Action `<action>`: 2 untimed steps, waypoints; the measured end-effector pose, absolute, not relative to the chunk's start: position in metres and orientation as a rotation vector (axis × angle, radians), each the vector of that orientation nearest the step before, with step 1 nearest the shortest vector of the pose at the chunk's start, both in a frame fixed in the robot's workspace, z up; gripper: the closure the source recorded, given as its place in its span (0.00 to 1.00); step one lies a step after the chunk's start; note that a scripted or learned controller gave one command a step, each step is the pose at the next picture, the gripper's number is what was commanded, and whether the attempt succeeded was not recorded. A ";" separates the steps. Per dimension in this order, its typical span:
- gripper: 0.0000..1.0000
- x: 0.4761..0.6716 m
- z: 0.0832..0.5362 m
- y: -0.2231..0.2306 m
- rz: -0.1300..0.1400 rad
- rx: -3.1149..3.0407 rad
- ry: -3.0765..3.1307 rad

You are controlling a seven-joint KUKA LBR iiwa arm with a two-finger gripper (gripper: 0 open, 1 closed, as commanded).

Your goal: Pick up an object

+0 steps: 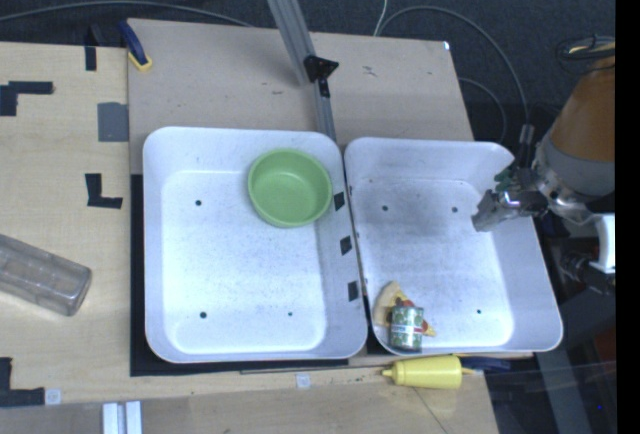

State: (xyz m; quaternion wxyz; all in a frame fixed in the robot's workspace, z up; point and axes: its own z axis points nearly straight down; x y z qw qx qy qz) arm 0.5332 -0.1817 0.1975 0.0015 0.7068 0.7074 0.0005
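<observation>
My gripper (492, 212) hangs over the right bin (520, 322) at its three o'clock edge; I cannot tell how it is set. A small can (405, 327) lies at that bin's seven o'clock corner. A green bowl (289, 187) sits at one o'clock in the left bin (170, 262).

Single fixed camera above bench (240, 72), looking down at slant. Moderate distance: both bins fully in frame, left bin (170, 252), right bin (520, 272). Bench near edge at bottom, floor far. Arm (585, 137) enters from right.
</observation>
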 end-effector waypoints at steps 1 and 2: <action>1.00 0.543 0.245 -0.182 0.003 2.216 2.221; 1.00 0.544 0.252 -0.125 0.002 2.215 2.231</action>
